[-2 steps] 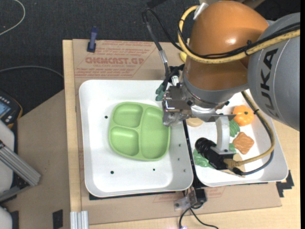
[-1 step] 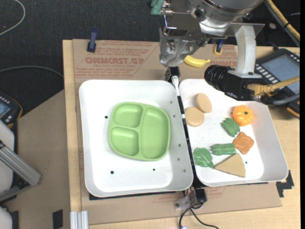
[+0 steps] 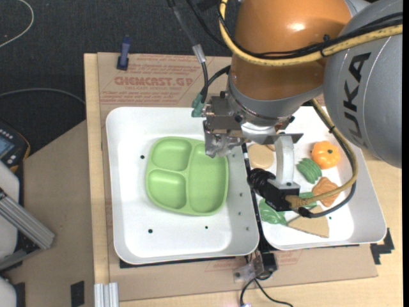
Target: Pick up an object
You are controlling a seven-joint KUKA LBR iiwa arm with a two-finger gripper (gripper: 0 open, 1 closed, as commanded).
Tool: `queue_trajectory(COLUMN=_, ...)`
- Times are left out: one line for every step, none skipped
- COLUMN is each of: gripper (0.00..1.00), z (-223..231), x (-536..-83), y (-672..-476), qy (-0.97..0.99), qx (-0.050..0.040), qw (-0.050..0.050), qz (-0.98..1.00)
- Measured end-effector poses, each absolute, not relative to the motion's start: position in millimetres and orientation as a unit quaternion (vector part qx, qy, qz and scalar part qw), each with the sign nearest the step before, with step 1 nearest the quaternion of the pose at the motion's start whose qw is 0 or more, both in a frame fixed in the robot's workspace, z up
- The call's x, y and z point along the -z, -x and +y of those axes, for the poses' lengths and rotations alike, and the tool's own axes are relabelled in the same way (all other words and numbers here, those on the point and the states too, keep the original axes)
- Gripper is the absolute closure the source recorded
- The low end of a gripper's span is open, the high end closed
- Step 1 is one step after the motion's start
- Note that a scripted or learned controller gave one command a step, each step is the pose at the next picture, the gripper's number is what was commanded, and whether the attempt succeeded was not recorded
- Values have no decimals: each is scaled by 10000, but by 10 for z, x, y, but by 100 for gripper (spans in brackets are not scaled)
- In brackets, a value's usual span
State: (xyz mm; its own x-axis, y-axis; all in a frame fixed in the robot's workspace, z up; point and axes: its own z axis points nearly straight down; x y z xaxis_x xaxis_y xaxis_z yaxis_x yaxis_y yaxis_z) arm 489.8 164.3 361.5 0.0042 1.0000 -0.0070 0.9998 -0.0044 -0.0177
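Observation:
A light green divided plate [image 3: 185, 178] lies in the left white bin [image 3: 128, 222], with three compartments and nothing on it. My gripper [image 3: 214, 144] hangs over the plate's upper right corner, close to the wall between the two bins. I see nothing held at its tip. The big orange and grey wrist above it hides the back of the right bin [image 3: 364, 226].
The right bin holds toy foods: an orange pumpkin [image 3: 325, 155], a green ridged piece [image 3: 309, 169], an orange piece [image 3: 326, 190], a tan round [image 3: 261, 157], a tan wedge [image 3: 311, 224] and a dark green leaf [image 3: 273, 214]. A blue clip [image 3: 123, 53] sits on the cardboard behind.

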Motion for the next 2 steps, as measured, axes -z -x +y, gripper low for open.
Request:
queue_trajectory(gripper=100, z=2278, x=-4041, y=-5381, qy=7054, qx=37, qw=-16, qz=-7088)
queue_trajectory(gripper=100, z=2245, x=-4838, y=-5296, qy=7064, qx=52, qw=-20, qz=-7078)
